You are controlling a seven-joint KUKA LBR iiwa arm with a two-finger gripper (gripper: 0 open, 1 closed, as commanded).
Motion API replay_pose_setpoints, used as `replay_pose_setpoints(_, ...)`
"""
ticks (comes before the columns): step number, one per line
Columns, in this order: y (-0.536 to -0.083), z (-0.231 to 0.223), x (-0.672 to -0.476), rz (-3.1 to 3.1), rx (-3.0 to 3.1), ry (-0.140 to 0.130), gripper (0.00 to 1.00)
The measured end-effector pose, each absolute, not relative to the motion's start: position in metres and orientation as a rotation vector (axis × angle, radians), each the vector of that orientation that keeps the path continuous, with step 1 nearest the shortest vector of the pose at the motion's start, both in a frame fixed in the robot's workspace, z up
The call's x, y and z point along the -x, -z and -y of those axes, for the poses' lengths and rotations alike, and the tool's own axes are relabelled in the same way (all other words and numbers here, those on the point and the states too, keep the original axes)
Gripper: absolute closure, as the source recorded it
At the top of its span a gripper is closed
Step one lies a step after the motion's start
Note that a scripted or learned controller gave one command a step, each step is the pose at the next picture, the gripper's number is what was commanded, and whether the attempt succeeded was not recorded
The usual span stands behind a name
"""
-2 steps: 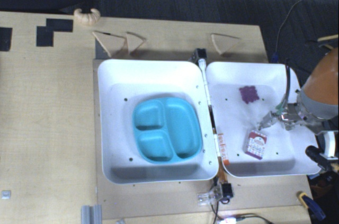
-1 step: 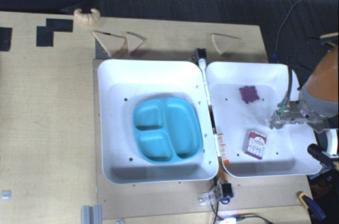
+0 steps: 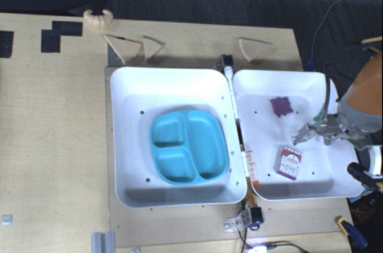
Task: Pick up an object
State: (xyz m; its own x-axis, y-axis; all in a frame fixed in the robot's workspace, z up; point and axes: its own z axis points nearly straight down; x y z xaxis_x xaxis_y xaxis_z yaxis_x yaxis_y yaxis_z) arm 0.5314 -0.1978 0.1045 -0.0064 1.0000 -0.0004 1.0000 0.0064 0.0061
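In the right bin (image 3: 258, 126) lie two objects. One is a small purple lump (image 3: 281, 106) near the back, the other a flat red and white packet (image 3: 289, 162) near the front. My gripper (image 3: 305, 133) reaches in from the right and hovers between them, just above and to the right of the packet. It looks apart from both objects. A blue three-compartment tray (image 3: 188, 146) rests in the middle of the left bin (image 3: 127, 126).
The divider (image 3: 234, 120) between the bins runs front to back. The arm's grey wrist and orange band (image 3: 362, 99) overhang the right bin's right rim. Cables and a connector (image 3: 251, 217) lie at the front edge.
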Motion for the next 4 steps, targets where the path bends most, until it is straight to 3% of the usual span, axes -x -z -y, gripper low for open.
replay_pose_setpoints(1,-0.087,0.142,-0.490,-2.217,-2.211,-0.008,0.00)
replay_pose_setpoints(2,-0.099,0.142,-0.492,-2.216,-2.206,-0.014,1.00)
replay_pose_setpoints(3,-0.186,0.076,-0.590,-2.226,-2.212,-0.008,1.00)
replay_pose_setpoints(4,-0.185,0.049,-0.640,-2.228,-2.212,-0.004,1.00)
